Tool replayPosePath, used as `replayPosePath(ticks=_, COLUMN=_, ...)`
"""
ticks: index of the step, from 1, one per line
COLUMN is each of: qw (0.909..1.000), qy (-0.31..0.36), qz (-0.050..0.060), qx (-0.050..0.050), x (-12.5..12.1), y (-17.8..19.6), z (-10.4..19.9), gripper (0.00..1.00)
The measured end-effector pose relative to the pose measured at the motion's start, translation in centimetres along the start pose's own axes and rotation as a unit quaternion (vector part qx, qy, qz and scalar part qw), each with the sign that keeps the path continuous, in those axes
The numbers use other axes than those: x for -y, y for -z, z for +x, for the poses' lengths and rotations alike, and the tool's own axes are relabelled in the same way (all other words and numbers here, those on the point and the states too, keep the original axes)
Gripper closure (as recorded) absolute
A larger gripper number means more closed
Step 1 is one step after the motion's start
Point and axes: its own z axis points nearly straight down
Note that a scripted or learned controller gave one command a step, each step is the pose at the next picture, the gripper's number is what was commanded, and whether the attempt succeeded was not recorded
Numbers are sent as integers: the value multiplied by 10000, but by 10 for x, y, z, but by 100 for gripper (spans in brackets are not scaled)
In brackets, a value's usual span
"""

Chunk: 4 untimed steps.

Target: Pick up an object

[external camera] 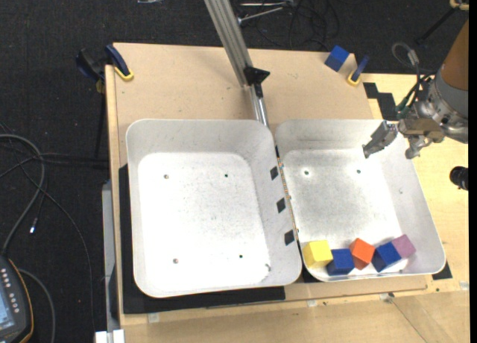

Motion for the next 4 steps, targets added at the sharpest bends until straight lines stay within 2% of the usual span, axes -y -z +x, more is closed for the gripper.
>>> replayPosePath(ticks=1, qw=10000, qy=34, qz=41, qx=-18, x=8, y=-77, z=55, gripper=0)
replayPosePath(ticks=2, qw=10000, qy=-15, qz=-2, qx=0, x=83, y=-24, z=50, gripper=0)
replayPosePath(ticks=3, qw=10000, qy=17, qz=25, qx=-8, x=84, y=-76, z=78, gripper=0)
replayPosePath(ticks=4, qw=10000, qy=24, qz=10, qx=-7, x=83, y=-85, z=104, gripper=0)
